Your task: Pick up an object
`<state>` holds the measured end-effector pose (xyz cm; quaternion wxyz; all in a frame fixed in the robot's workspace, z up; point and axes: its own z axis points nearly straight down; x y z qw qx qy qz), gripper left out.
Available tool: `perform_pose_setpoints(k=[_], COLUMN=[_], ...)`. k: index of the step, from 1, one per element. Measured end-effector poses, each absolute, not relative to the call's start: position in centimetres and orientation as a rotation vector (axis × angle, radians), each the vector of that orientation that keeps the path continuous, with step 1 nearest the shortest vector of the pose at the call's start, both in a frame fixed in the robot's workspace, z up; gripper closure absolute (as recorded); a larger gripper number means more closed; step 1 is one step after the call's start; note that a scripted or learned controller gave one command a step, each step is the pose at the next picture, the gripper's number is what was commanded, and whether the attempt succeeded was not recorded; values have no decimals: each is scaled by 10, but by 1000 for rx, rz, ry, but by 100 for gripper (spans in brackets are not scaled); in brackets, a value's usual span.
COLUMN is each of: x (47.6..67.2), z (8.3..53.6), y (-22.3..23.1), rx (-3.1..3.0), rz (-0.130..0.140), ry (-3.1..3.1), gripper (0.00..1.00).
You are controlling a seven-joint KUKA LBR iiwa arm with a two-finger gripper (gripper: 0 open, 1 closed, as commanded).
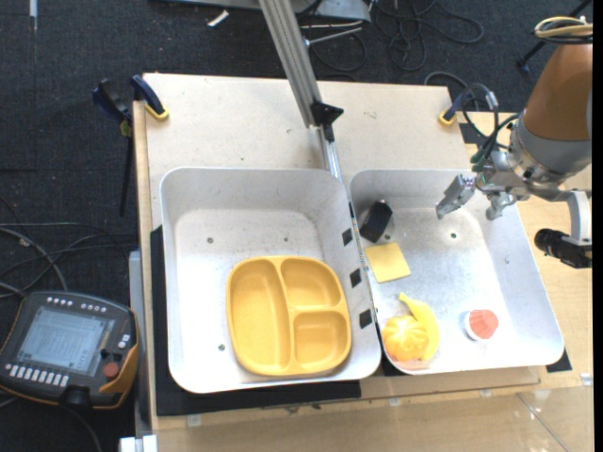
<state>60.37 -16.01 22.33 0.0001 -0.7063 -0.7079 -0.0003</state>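
My gripper hangs over the far right part of the right bin, its two fingers spread apart with nothing between them. Below and to its left lie a black block and a flat yellow square. Near the front of that bin sit a yellow and orange toy fruit and a small red and white disc. A yellow divided plate rests in the left bin.
A slanted metal pole crosses above the divide between the bins. Clamps sit at the bench's far corners. A teach pendant lies left of the bench.
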Motion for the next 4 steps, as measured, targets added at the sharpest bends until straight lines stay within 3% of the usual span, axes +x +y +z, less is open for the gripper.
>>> perform_pose_setpoints(k=[1,3,4], x=[604,609,609], z=[223,114,94], y=[-160,-157,-156], rx=[-2218,-2218,-2219], rz=[0,4,3], ry=[-2224,-2220,-2221], gripper=[0,0,0])
